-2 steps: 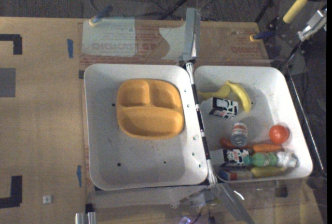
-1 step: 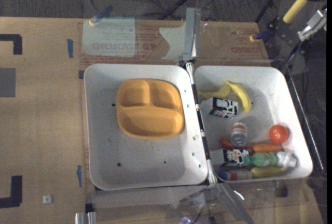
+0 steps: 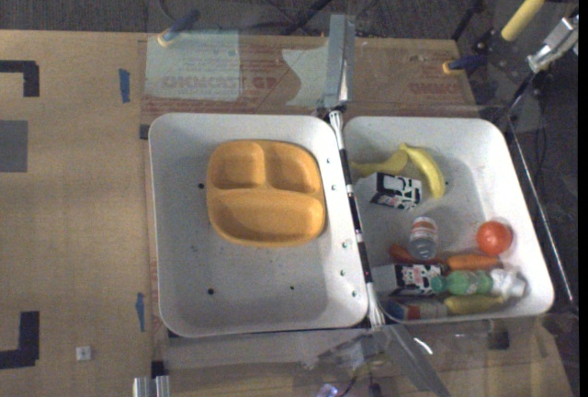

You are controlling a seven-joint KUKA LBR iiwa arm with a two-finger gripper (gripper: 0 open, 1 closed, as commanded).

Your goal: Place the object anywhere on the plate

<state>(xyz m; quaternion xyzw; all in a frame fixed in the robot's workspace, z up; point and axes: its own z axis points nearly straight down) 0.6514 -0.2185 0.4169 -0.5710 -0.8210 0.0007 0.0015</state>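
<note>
While the smooth yellow plate [image 3: 266, 193], rounded and divided in three compartments, is laid in the left bin [image 3: 175, 276], a curved banana [image 3: 413, 165], a carton [image 3: 397, 191] and a bottle [image 3: 423, 237] are kept in the right bin [image 3: 524, 202].

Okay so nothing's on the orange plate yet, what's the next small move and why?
Probably bring the arm in over the right bin and down toward the banana. It lies apart from the crowded bottles along the near wall, and the orange plate sits bare in the left bin.
</note>
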